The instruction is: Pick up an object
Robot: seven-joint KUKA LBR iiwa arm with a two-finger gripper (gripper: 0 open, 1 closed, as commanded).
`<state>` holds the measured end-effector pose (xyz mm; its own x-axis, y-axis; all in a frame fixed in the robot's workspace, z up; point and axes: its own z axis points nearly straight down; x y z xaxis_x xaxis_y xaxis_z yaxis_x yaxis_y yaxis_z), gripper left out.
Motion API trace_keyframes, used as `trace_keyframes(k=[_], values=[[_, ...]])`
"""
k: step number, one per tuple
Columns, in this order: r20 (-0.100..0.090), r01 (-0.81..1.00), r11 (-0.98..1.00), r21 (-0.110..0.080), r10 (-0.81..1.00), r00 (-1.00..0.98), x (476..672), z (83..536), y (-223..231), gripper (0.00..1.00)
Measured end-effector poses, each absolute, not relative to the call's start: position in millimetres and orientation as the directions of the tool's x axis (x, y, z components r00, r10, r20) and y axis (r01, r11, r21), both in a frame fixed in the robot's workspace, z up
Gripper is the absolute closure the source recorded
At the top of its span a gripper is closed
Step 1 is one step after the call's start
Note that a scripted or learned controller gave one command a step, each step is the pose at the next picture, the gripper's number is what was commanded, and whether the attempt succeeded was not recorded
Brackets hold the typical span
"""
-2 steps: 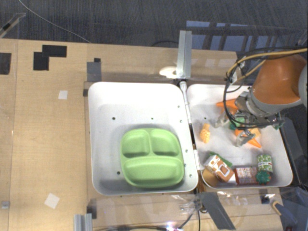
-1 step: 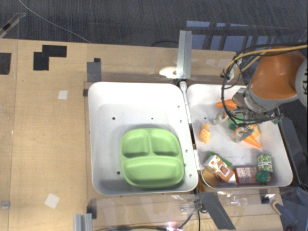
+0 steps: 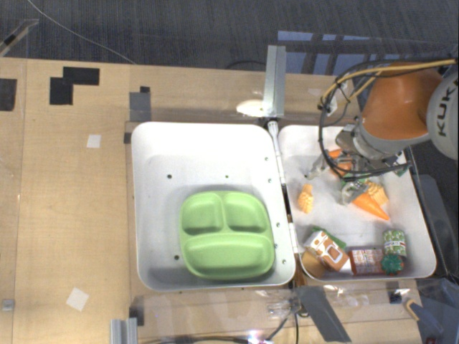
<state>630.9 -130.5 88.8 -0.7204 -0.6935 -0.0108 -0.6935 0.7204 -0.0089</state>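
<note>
In the left bin [image 3: 154, 192], a green tray [image 3: 226, 235] with three compartments sits toward 5 o'clock. It's way too wide to pinch, so I'd guess it's just parked there and not what the arm is after.

Moving over to the right bin [image 3: 423, 260], that's where all the small stuff lives. A little yellow-orange piece [image 3: 306, 198] lies at about 9 o'clock, on its own. Along the 6 o'clock edge there's a row packed close together: a small carton [image 3: 326, 249], a red box [image 3: 366, 260] and a green can [image 3: 394, 244]. Crowded like that, they'd be awkward to get around.

The arm [image 3: 401, 110] hangs over the bin's 12 o'clock area, and the tool [image 3: 353, 185] is down low near the middle of the bin, just beside an orange cone [image 3: 370, 201], which lies on its side at roughly 3 o'clock from center. Looks to me like the cone is the target, since it's the nearest thing. Whether the tool is apart or together I honestly cannot tell, it's too cluttered with cables and wrist bits, and nothing shows the cone actually gripped.
</note>
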Motion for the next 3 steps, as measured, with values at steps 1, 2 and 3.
trace_keyframes(k=[1,2,3], values=[[-0.008,-0.69,0.723,-0.011,-0.69,-0.723,576.2,90.2,-175.4,0.0],[-0.024,-0.692,0.721,-0.024,-0.693,-0.721,582.6,105.5,-171.3,1.0],[-0.016,-0.574,0.819,-0.016,-0.574,-0.819,594.0,252.7,-157.6,1.0]])
